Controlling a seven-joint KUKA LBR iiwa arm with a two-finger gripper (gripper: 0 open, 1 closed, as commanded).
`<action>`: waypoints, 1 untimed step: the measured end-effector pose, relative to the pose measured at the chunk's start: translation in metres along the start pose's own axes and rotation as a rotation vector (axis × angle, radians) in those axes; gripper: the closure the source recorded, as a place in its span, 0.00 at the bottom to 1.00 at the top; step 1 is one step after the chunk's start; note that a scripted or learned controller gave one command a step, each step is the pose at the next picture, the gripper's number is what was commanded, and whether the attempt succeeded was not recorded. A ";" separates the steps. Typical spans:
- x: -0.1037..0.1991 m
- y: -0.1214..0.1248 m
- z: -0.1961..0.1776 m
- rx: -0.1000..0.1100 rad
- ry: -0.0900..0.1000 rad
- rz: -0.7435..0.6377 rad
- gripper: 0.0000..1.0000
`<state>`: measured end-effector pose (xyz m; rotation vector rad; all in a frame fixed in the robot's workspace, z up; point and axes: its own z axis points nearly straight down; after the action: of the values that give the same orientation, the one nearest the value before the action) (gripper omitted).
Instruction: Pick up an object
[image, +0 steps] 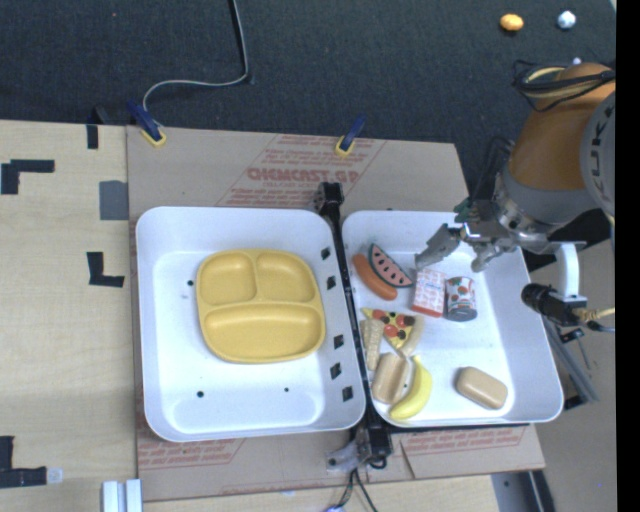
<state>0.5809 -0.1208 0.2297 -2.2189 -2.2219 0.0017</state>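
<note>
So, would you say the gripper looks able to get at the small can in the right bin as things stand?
Probably yes. The gripper hangs open just above the can, with nothing lying over it. The red-and-white carton touching the can's left side could crowd one finger.

Yellow divided plate lying in white bin, well left of claw. Blue-yellow clamp pinching cardboard sheet, farther up-left of claw.
</note>
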 end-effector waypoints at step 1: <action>-0.004 0.042 0.122 -0.004 -0.001 -0.001 0.00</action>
<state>0.6229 -0.1243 0.1072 -2.2204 -2.2252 -0.0011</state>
